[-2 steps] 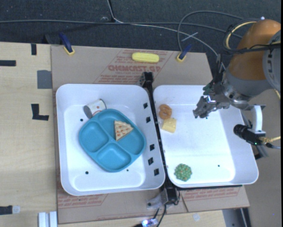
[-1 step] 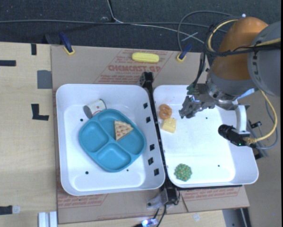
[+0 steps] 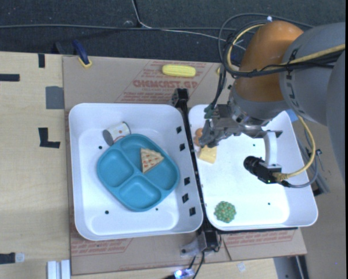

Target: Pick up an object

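My gripper (image 3: 212, 135) hangs low over the far left corner of the right bin (image 3: 278, 214), close to the divider between the bins. A pale yellow wedge (image 3: 207, 154) lies just below it, touching or nearly touching the gripper's tip. A small orange object (image 3: 198, 134) peeks out at the gripper's left side, partly hidden by it. A green bumpy ball (image 3: 225, 211) rests near the front of the same bin, well apart from the gripper.
The left bin (image 3: 83, 156) holds a blue divided plate (image 3: 133, 182) with a pizza slice (image 3: 151, 158) on it and a small grey cup (image 3: 117, 132) on its side. A yellow object (image 3: 178, 70) lies on the cardboard behind the bins. A black cable fitting (image 3: 261, 168) hangs over the right bin.
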